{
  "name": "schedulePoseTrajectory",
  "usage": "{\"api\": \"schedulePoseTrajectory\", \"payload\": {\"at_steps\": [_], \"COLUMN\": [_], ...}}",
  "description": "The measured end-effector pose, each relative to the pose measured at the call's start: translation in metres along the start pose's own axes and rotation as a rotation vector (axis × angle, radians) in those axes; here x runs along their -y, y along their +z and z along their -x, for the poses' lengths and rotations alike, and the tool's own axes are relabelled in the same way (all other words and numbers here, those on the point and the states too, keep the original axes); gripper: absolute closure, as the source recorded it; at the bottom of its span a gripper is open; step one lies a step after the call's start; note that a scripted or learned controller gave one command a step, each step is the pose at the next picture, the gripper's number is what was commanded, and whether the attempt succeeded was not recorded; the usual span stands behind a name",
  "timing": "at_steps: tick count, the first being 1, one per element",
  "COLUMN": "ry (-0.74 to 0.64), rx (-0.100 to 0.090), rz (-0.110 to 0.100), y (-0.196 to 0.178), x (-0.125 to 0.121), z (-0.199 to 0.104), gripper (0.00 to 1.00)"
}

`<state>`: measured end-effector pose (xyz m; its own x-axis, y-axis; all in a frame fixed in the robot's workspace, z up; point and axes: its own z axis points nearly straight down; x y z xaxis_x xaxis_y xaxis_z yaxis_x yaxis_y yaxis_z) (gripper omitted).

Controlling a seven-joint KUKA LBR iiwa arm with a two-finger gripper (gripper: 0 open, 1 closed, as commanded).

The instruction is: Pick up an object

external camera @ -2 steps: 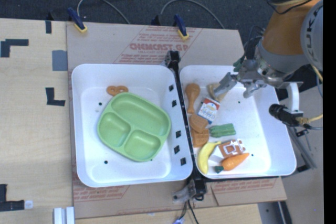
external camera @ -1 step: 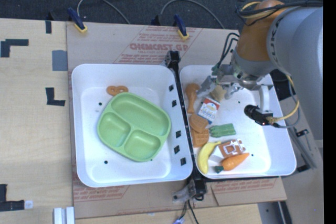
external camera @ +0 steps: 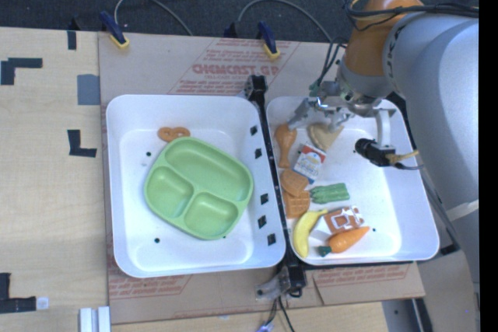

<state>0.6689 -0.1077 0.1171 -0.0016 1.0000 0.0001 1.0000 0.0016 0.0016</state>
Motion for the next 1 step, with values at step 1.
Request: {"api": "schedulePoseTrajectory", "payload": {"at_steps": [1], "ry": [0.002], "rx": [0.000], "rz": [-0.001], "y": [0.0308], "x": [0.0971], "z": [-0.0092], "gripper": [0.00]}}
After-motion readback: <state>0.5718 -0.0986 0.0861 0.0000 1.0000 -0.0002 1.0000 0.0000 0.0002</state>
